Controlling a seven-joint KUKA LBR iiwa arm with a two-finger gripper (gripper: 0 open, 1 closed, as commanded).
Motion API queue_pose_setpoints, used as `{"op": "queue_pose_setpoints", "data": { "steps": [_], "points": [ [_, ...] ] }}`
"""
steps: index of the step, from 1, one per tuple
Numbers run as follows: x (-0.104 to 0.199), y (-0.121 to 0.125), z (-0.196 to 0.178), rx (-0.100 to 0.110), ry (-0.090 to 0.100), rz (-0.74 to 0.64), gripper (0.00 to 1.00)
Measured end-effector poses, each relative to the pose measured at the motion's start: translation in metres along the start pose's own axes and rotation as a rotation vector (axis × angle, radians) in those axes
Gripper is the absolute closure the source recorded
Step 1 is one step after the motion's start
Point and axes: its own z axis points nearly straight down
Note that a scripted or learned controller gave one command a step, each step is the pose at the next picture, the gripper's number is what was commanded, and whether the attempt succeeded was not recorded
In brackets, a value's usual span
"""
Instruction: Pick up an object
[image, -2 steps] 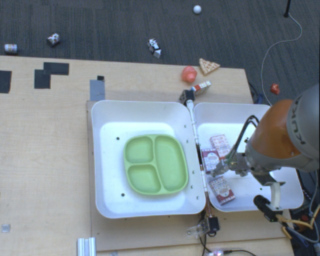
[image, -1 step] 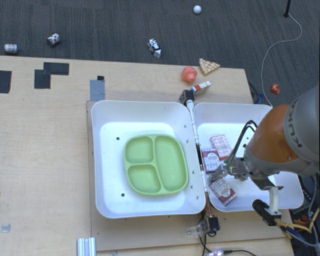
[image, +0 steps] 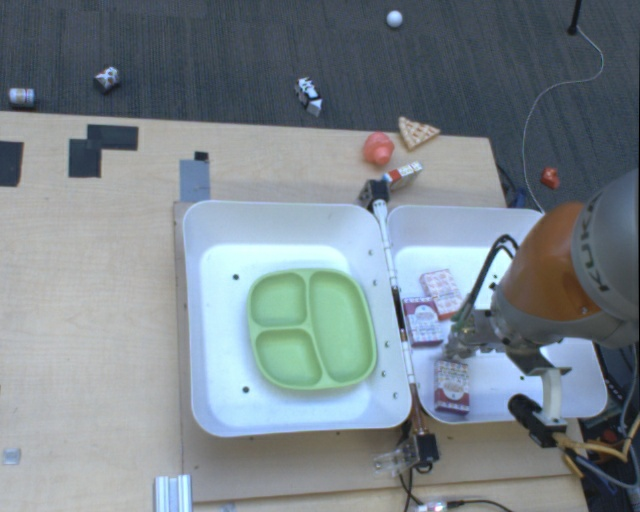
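Three small red-and-white packets lie in the right bin (image: 560, 395): one at the upper left (image: 441, 289), one beside the bin's left wall (image: 421, 321), and one near the front (image: 452, 386). My gripper (image: 459, 349) hangs low over the gap between the middle packet and the front one, just above the front packet's top edge. The grey arm with its orange band (image: 545, 275) covers the bin's right half.
In the left bin (image: 215, 300) sits a green three-section plate (image: 311, 329). Beyond the bins, on the bench, lie a red ball (image: 378, 148), a pizza-slice toy (image: 418, 131) and a small red-tipped item (image: 405, 174). Cables run at the right.
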Motion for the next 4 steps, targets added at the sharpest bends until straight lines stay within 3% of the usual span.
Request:
{"op": "queue_pose_setpoints", "data": {
  "steps": [1,2,3,4],
  "points": [
    [0.0,0.0,0.0,0.0,0.0,-0.001,0.0],
    [0.001,0.002,-0.01,-0.003,0.001,-0.003,1.0],
    [0.001,0.002,-0.01,-0.003,0.001,-0.003,0.0],
    [-0.003,-0.003,0.012,0.008,0.001,0.001,0.0]
  ]
}}
